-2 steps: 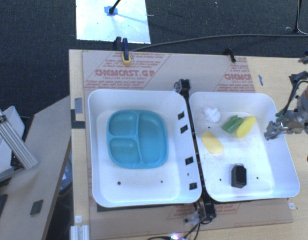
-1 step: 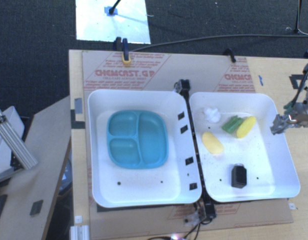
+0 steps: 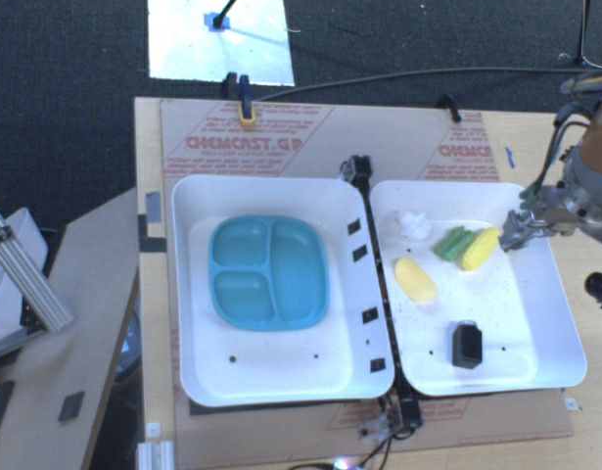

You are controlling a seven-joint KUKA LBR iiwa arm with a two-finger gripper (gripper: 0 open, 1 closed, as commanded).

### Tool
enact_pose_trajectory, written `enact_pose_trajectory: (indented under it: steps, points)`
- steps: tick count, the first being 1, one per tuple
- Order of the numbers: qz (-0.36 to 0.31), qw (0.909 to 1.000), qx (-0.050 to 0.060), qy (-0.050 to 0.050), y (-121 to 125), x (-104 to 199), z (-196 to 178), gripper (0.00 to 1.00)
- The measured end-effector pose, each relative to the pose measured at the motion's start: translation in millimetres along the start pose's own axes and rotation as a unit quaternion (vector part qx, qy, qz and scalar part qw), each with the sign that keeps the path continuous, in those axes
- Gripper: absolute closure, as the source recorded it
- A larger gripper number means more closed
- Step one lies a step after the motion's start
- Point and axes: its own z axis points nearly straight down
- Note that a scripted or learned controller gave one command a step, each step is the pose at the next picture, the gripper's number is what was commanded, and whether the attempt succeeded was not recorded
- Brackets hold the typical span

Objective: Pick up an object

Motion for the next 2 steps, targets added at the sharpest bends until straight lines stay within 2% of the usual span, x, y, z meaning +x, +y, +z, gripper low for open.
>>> enact_pose_trajectory:
  steps: [1,2]
  points:
    - [0.000,1.0000,0.000,0.000,8,50,8,1.00]
    - [0.000,1.0000,0.000,0.000,29,89,10,1.00]
